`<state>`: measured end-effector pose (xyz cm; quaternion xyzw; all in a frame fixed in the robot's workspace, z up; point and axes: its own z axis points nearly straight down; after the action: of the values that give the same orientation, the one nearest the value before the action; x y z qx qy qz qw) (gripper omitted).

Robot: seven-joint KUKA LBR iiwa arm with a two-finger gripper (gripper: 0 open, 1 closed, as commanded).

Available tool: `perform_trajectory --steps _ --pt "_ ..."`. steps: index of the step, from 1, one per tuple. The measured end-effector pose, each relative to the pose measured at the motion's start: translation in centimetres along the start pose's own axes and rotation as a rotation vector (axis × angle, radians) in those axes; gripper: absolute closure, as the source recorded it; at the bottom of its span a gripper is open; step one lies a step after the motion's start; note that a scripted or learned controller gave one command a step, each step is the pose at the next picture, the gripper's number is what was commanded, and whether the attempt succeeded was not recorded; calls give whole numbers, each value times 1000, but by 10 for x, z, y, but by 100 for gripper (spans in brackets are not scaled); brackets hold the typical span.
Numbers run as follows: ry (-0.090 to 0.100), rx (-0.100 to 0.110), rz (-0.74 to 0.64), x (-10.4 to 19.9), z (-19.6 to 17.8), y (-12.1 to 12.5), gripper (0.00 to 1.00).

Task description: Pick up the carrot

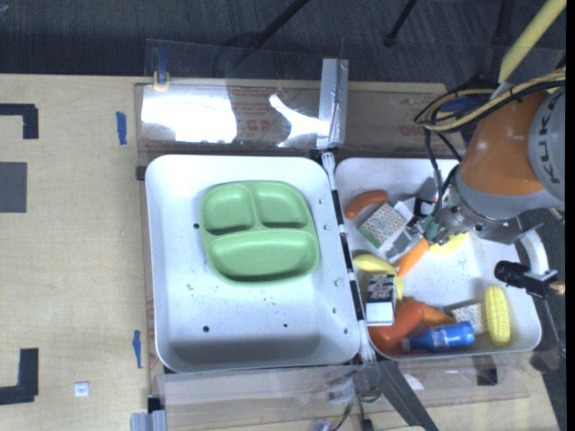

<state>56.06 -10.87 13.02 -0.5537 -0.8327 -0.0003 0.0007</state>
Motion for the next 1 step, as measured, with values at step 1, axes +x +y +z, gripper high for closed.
perform_trajectory --steps 1 --pt "-19 -30 36 -2 33 -39 0"
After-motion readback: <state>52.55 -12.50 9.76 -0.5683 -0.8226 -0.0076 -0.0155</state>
